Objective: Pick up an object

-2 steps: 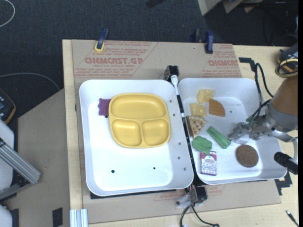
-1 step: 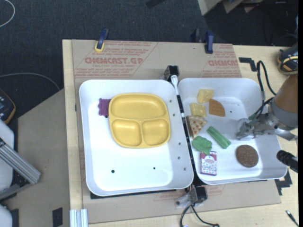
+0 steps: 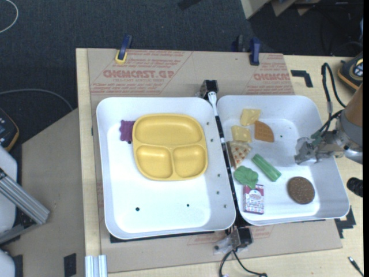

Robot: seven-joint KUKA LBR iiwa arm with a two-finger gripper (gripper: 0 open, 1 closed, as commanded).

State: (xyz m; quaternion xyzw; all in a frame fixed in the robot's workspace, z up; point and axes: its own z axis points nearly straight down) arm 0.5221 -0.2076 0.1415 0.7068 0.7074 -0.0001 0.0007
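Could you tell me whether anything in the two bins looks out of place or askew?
One small oddity: a purple piece in the left bin lies wedged between the yellow divided tray and the bin wall, partly hidden under the tray's edge. Nothing looks spilled or damaged.

The yellow tray (image 3: pixel 170 145) hides part of a purple thing (image 3: pixel 127 130); the arm (image 3: pixel 353 133) is cut off at the right edge

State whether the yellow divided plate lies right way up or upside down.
Right way up: the yellow divided plate shows its three hollow compartments facing upward.
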